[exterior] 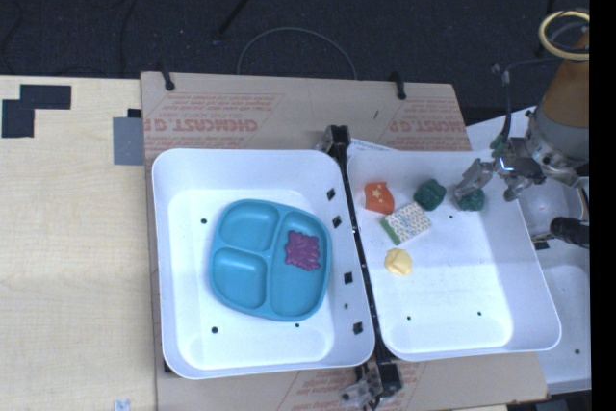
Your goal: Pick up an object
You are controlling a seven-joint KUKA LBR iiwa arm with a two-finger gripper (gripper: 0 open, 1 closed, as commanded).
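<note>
In the right bin [481, 322] lie an orange piece [378, 197], a dark green lump [429, 194], a second dark green lump [471, 200], a green-and-white patterned block [408, 222] and a small yellow piece [397, 261]. My gripper [492, 184] hangs over the bin's upper right corner, fingers spread apart and nothing between them. Its left fingertip [472, 176] sits just above the second green lump. The grey wrist with the orange band rises at the frame's right edge.
The left bin [183, 342] holds a blue three-compartment tray [252, 265] with a purple object [303, 250] in its right compartment. A black divider rail [352, 245] runs between the bins. Cardboard lies under both bins.
</note>
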